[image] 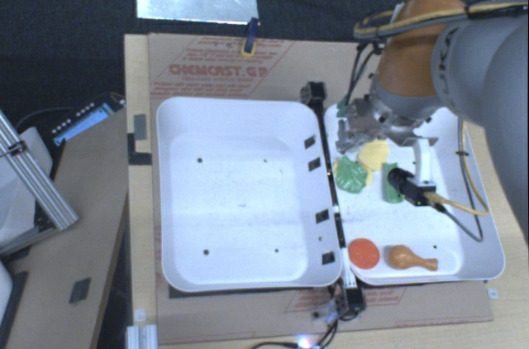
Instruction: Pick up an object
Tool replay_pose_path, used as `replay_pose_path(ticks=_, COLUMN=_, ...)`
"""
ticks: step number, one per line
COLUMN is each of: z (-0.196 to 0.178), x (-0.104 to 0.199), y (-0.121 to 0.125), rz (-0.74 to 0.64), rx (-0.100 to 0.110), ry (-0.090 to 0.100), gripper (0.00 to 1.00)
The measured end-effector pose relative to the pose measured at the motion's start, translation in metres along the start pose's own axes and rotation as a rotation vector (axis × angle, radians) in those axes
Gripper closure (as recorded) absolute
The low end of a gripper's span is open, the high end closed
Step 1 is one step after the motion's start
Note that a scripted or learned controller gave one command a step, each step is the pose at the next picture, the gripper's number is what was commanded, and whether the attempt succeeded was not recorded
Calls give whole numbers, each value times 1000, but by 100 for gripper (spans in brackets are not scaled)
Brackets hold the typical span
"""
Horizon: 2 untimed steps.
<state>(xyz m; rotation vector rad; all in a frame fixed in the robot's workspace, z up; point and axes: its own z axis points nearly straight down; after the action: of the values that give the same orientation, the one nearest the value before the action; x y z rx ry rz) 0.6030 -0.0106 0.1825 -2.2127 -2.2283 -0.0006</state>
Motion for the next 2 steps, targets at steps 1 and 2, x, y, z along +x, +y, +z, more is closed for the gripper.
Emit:
replay_pose_path(ticks=1, z=-270, x=19, y=7, rz=1, rx=-23, ry=-1, gripper=100)
replay_pose_path(ticks=2, z=-247, x=-60, y=7, rz=13, rx=-2, ry=-4, gripper=100)
